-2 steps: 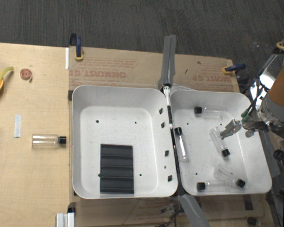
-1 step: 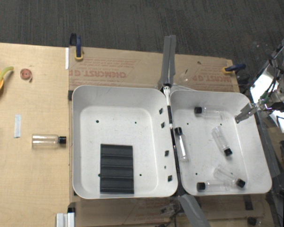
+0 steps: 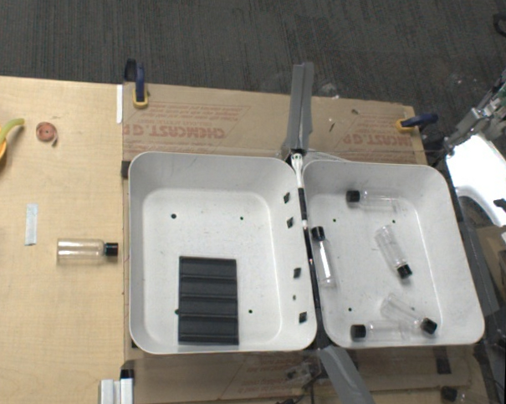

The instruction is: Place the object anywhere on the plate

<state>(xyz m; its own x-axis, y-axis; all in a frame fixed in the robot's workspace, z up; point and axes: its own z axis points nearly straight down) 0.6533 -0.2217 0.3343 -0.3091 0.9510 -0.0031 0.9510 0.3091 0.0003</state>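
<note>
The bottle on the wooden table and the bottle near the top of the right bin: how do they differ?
The table bottle lies on bare wood, cap pointing right; the bin bottle lies inside the white right bin, cap pointing left. The table bottle looks yellowish, the bin bottle colourless. Both are clear, black-capped and lying flat.

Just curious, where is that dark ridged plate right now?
The dark ridged plate lies in the left bin, near its front wall, away from the clear bottles in the right bin.

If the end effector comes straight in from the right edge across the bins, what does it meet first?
Probably the right bin's outer rim, then the clear black-capped vials lying inside it. Depth is unclear from above, so it might pass over both.
</note>
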